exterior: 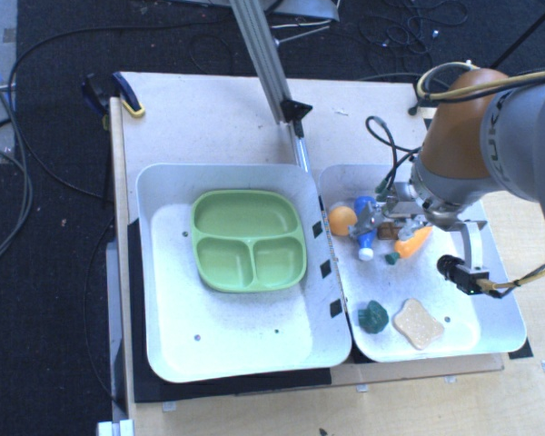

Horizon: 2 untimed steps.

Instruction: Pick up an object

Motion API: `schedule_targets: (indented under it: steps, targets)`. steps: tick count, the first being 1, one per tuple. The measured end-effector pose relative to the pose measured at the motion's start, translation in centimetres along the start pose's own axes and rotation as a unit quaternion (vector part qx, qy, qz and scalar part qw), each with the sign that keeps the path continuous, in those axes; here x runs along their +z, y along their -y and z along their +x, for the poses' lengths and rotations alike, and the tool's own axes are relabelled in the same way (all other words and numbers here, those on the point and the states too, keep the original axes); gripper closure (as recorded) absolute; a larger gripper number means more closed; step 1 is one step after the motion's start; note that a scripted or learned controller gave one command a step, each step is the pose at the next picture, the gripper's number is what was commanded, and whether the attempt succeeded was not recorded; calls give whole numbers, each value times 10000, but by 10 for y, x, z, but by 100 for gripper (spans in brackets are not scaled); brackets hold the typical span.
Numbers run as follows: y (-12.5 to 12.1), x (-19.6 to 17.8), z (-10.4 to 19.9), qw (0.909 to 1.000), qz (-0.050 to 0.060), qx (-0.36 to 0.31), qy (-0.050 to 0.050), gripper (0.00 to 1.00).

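The right bin (pixel 490 330) holds several small objects. An orange ball (pixel 341 219) lies at its left side. Beside the ball is a small blue and white bottle (pixel 367 241), and an orange carrot-like piece (pixel 413 240) lies to the bottle's right. A dark green lump (pixel 373 317) and a tan bread slice (pixel 419 323) rest near the front wall. My gripper (pixel 385 222) hangs low over the cluster of bottle and carrot piece, just right of the ball. The wrist hides what lies directly beneath it.
The left bin (pixel 163 334) carries a green divided plate (pixel 250 240). A slanted metal pole (pixel 265 48) rises from the back between the bins. A black cable with a plug (pixel 461 272) trails from the wrist over the right bin.
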<state>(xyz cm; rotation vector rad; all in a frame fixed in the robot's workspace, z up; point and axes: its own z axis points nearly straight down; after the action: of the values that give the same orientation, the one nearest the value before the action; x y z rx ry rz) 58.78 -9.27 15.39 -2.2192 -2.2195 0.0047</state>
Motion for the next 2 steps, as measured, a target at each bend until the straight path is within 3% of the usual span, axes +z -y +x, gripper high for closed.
schedule_targets:
  steps: [1,2]
  targets:
    - [1,62,-4,10000,-21,3,6,0]
    - [1,60,-4,10000,-26,6,1,0]
